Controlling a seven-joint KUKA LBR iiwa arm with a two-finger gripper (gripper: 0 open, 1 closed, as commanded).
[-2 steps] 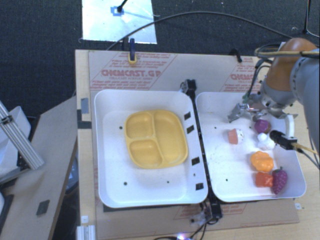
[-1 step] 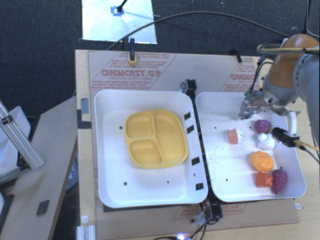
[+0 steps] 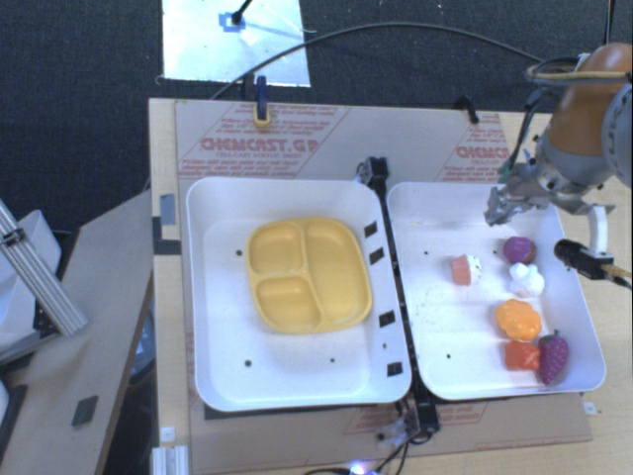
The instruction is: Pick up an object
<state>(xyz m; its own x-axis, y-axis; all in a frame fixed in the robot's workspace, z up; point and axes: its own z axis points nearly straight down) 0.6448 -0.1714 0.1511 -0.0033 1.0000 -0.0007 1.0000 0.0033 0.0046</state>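
Observation:
The right bin (image 3: pixel 435 364) holds several small toy foods. A salmon-pink piece with a white bit (image 3: pixel 462 269) lies near its middle. A purple round piece (image 3: pixel 518 249) and a white piece (image 3: pixel 527 280) sit toward the right wall. An orange piece (image 3: pixel 517 319), a red-orange block (image 3: pixel 520 354) and a dark purple berry cluster (image 3: pixel 553 357) lie at the front right. My gripper (image 3: pixel 502 205) hangs over the bin's back right part, just left of and behind the purple round piece. Nothing shows between its fingers.
The left bin (image 3: pixel 218 364) bears a yellow divided plate (image 3: pixel 305 273). A black clip strip (image 3: pixel 386 265) runs along the seam between the bins. A black cable arcs over the back of the bench. The arm's orange band (image 3: pixel 603 64) stands at the right edge.

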